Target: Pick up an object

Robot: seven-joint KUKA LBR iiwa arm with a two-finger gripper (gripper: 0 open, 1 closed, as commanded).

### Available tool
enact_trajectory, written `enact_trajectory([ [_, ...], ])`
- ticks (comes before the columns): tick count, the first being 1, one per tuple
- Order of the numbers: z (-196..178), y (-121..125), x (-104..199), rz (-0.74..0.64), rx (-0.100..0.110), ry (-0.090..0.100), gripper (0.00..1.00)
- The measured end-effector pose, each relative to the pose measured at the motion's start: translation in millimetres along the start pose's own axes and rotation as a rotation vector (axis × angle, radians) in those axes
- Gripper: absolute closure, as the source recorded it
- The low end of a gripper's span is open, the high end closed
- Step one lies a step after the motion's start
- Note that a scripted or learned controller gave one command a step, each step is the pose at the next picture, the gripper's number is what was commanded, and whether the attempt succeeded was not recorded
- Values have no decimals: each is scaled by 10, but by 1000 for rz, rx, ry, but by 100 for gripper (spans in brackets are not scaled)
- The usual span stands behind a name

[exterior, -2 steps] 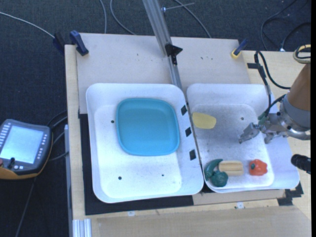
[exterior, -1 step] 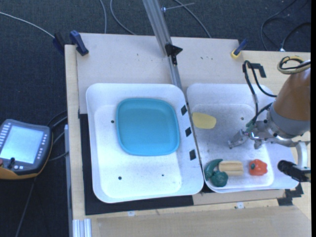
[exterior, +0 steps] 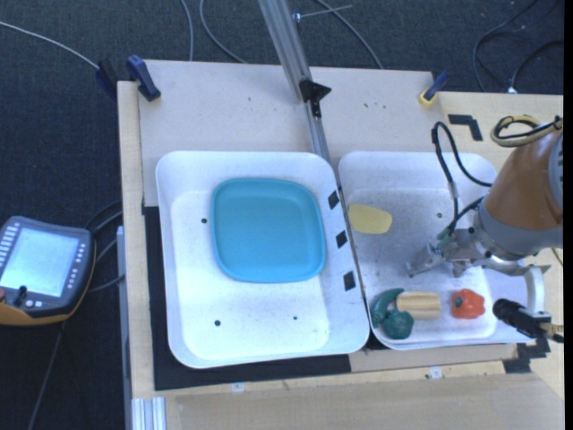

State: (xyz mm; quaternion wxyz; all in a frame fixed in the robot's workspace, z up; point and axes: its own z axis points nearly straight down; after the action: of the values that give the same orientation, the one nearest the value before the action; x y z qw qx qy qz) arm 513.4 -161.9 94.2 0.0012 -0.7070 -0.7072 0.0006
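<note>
Care with the approach matters most here, since the candidates for picking sit crowded along the near edge of the right bin (exterior: 407, 173): a green toy (exterior: 392, 314), a tan block (exterior: 419, 305) touching it, and a red pepper-like toy (exterior: 466, 304) just beside the block. A yellow piece (exterior: 369, 219) lies apart from these, near the bin's left wall, with open floor around it, and I judge it the easier target because nothing would get knocked on the way down. For the clustered items, the fingers should come down straddling one object across its narrow side, clear of the bin wall and of its neighbours, and close only once low enough to grip the body, not the top. The left bin (exterior: 179, 240) holds a blue plate (exterior: 268, 229), flat and wide, which I judge a poor choice for a two-finger pinch. The gripper (exterior: 428, 260) sits low over the middle of the right bin, above the bare floor, between the yellow piece and the row of toys, with the grey and orange arm (exterior: 528, 195) behind it. Its metal parts are small and foreshortened, so whether the fingers are spread or pressed together I cannot tell. Nothing is visible between them, and the gripper does not appear to touch any of the objects.
</note>
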Motion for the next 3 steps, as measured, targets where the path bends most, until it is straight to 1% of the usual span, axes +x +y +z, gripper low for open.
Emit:
enact_trajectory([
  [1, -119, 9, -1, 0, -4, -1, 100],
  [2, -560, -41, -7, 0, -7, -2, 100],
  [3, -1142, -107, 33, 0, -8, -2, 100],
])
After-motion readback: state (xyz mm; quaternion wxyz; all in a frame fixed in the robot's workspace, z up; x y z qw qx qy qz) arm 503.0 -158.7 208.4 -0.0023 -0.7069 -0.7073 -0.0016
